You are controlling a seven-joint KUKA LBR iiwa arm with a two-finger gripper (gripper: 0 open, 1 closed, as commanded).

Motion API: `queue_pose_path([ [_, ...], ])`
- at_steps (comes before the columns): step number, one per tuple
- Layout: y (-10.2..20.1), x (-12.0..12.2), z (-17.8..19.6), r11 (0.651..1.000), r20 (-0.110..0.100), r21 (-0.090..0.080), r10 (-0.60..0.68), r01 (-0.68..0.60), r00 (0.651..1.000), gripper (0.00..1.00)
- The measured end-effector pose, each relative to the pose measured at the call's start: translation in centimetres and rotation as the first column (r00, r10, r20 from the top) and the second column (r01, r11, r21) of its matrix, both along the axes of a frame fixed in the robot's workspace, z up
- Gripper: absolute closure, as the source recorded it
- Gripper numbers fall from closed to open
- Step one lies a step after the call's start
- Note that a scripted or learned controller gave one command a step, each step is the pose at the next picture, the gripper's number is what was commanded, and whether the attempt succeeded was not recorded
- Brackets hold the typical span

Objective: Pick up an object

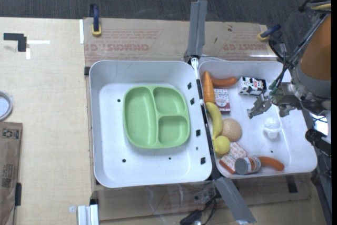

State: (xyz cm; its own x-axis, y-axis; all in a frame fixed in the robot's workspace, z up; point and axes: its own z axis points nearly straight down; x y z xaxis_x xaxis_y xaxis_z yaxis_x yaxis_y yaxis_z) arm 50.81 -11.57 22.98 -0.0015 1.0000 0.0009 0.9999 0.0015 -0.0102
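Two white bins here, the gripper (261,106) hovering over the right bin (295,163) with its claw spread and holding zilch, while banana (214,118), carrot (208,88) and can (245,165) lie along the bin's left and front.

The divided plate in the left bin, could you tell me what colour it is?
Light green, the divided plate shows plainly in the camera view.

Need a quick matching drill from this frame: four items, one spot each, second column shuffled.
Items:
1. green three-compartment plastic plate
2. yellow curved banana
3. black-and-white printed small carton
4. round yellow lemon

Places:
A. right bin, far side, near the gripper
B. right bin, just below the banana's near end
C. left bin, middle
D. right bin, along the left wall

Pairs: 1-C, 2-D, 3-A, 4-B
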Motion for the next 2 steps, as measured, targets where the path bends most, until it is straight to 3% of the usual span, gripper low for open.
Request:
queue_pose_path([
  [1, -0.5, 9.8, -4.0, 0.985, 0.003, -0.003, -0.171, 0.171, 0.985, 0.00],
  [2, -1.8, 7.4, -14.2, 0.998, 0.004, -0.001, -0.057, 0.057, 0.998, 0.00],
])
